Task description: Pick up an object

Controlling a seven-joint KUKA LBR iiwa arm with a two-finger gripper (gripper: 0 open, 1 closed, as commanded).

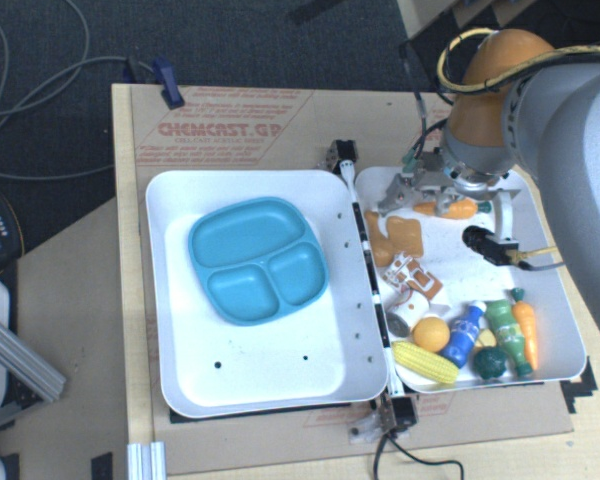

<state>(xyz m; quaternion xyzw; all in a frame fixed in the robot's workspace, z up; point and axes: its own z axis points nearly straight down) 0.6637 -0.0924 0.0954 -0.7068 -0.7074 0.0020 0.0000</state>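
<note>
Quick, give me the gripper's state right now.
Gripper: low over the far end of the right bin, by an orange toy; open or shut cannot be told.

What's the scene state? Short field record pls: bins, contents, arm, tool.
left bin: holds a blue divided plate, three compartments, upright
right bin: holds toy food
near-corner cluster: corn cob, orange, blue bottle, carrot, green items beside them
by the divider: toast slice, small red-and-white piece
arm: reaches in from the right, over the right bin's far end
tool: low over the far end; grip state unclear
held object: none visible
</note>
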